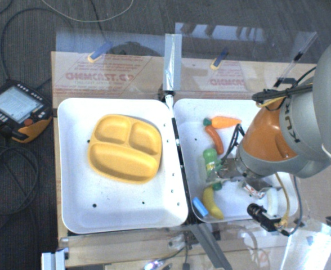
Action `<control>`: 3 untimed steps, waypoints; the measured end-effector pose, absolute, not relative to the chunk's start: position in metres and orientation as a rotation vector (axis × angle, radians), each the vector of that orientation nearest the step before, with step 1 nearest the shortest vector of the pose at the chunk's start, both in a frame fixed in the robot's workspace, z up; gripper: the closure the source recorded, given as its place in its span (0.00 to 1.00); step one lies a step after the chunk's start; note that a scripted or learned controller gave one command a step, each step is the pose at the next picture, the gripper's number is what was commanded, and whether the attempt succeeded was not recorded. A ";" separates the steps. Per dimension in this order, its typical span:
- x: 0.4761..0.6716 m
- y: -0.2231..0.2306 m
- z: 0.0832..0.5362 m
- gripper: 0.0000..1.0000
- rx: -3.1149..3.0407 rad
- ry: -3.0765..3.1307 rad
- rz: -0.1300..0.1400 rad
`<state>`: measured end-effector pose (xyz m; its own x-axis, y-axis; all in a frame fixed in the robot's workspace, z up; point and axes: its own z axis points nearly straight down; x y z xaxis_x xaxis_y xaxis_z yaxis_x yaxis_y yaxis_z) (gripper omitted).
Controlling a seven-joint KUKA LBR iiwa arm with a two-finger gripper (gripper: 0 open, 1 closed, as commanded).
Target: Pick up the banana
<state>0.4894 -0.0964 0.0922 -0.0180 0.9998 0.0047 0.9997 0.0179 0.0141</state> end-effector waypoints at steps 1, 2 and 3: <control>0.491 -0.099 0.092 0.00 2.042 2.369 0.017; 0.491 -0.099 0.092 0.00 2.030 2.378 0.017; 0.492 -0.100 0.093 0.00 1.765 2.571 0.013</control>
<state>0.4916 -0.1005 0.0926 -0.3591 0.9332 -0.0145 0.9330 0.3594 0.0199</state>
